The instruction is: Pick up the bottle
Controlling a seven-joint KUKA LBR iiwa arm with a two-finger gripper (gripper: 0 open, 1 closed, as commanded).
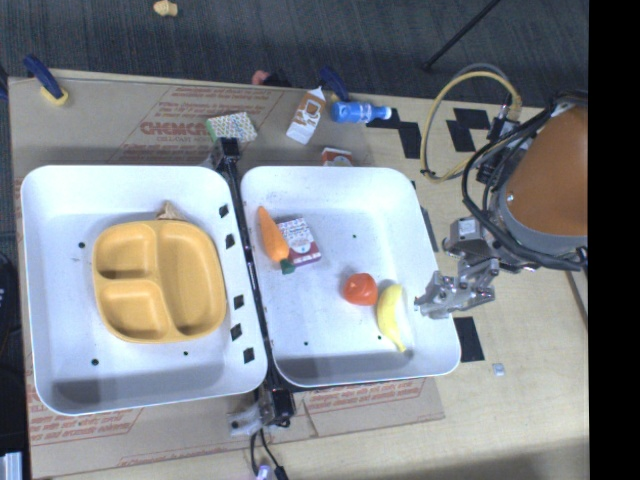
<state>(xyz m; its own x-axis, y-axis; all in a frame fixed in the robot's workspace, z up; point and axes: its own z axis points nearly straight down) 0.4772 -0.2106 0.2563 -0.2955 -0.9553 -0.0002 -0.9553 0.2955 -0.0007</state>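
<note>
The desk [520, 408] spreads across the frame in pale wood, with printed cardboard lying under two shallow white bins. The left bin [50, 298] fills the left half of the frame, and the right bin [330, 363] sits just beside it at centre, their inner rims touching along a dark strip.

The arm [550, 183] comes in from the right edge, its orange band rounded and large at the upper right, with grey links and looping cables below and beside it. A yellow cable [470, 83] arcs over the desk just left of the band.

Inside the left bin rests a yellow tray [158, 280] with three compartments, slightly left of that bin's middle.

The jaws [452, 296] hang at the right rim of the right bin, at the frame's centre right. They are small and cluttered against the desk, so whether they are open or closed cannot be told, and nothing is seen between them.

In the right bin, a banana [390, 316] lies near the lower right corner, touching or nearly touching a tomato [360, 288] on its left. A carrot [272, 234] lies at the bin's upper left, with a small carton [300, 240] just beside it on the right.

The bottle [355, 112], blue with a pale cap end, lies on its side on the desk above the right bin, at the upper centre of the frame, well apart from the jaws. A small box [305, 116] lies just left of it.
</note>
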